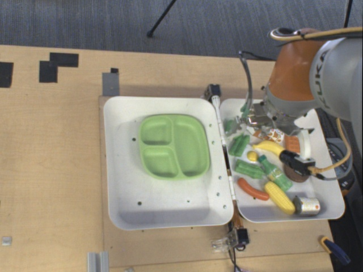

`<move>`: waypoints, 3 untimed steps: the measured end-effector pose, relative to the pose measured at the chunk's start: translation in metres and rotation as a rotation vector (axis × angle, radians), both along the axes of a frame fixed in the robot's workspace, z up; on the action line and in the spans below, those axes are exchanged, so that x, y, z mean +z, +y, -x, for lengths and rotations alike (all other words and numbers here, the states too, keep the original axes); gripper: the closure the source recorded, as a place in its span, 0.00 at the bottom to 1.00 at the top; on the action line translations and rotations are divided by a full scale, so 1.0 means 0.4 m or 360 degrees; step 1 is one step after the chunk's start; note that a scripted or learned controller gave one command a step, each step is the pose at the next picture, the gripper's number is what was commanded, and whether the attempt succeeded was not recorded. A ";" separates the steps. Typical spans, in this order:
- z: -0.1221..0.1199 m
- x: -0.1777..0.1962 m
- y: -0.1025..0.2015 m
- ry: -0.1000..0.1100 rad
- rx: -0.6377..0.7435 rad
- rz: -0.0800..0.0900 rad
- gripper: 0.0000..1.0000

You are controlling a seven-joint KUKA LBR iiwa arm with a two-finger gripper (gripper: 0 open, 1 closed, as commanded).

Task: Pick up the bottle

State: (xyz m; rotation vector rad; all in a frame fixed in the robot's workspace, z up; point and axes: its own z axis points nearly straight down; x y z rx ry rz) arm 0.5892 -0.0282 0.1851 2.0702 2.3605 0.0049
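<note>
Nearest the camera, at the near edge of the right bin (334, 208), lies a small silver can (307, 207), touching the tip of a yellow corn cob (279, 195). Just left of the corn sits a red chilli or sausage shape (254, 189). Farther in lies a crowd of toy food: a yellow banana (270, 148), a green pepper-like piece (238, 146), and a dark round object (294, 169).

What I take for the bottle (274, 173) is the green one lying on its side in the middle of this heap, its neck pointing far-left, its body touching the corn and just beside a flat green piece (248, 169). The left bin (122, 208) holds a green divided plate (173, 146), well apart from everything else.

The gripper (256, 120) hangs over the far part of the right bin, under the grey arm with its orange band (295, 67). Whether it is wide or narrow I cannot tell; the wrist hides that.

The risks come from crowding. The bottle is wedged among neighbours, so a descent could land on the corn or banana instead, or nudge the bottle away. Lying flat and round, it may roll or slip out of a squeeze. The gripper also sits far of the bottle, so a straight drop would likely miss.
</note>
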 end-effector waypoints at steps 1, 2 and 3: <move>0.112 -0.002 -0.054 0.0006 -0.0244 0.0000 0.00; 0.108 0.024 -0.053 0.0001 -0.0242 0.0000 1.00; 0.256 0.041 0.072 0.0006 -0.0167 0.0000 1.00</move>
